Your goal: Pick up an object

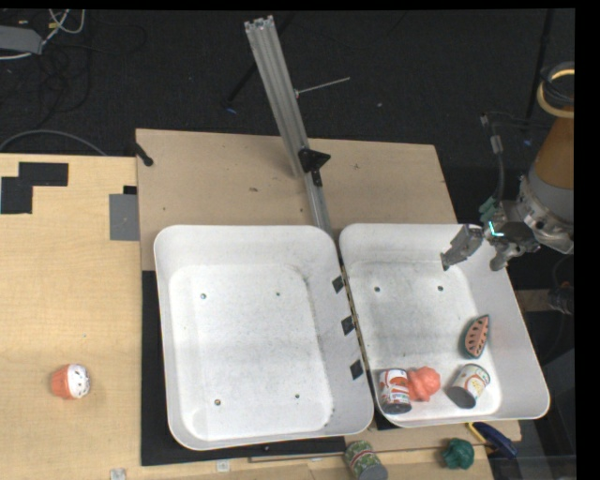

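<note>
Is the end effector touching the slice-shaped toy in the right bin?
Apart. The camera view shows the end effector above the right bin's far corner, with bare white floor between it and the slice-shaped toy.

The end effector [479,247] hangs over the right bin's [412,281] far right rim, fingers spread and empty. Two cans [395,389] [468,384], a watermelon slice [476,337] and a pink lump [425,382] lie near that bin's near edge.

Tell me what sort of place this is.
Probably a robotics lab's grasping test bench: two shallow white plastic bins side by side, a grey two-finger gripper above the right one, loose cables on the dark floor.
</note>
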Action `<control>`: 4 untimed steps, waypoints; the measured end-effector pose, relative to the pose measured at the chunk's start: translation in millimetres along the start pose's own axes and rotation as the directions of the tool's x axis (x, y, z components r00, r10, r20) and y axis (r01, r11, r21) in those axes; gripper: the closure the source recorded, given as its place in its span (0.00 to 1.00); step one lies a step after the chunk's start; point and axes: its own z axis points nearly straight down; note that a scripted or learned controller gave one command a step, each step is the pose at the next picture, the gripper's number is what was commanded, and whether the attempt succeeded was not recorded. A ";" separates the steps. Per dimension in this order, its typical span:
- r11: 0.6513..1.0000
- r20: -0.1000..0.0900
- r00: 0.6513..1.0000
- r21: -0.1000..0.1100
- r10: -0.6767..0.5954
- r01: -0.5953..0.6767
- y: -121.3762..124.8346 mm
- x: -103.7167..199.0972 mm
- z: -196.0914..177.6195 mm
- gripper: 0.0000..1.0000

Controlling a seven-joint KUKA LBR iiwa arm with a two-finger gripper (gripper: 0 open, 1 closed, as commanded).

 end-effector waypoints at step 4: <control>1.000 -0.001 1.000 0.002 0.001 -0.001 4.0 -3.2 169.3 0.00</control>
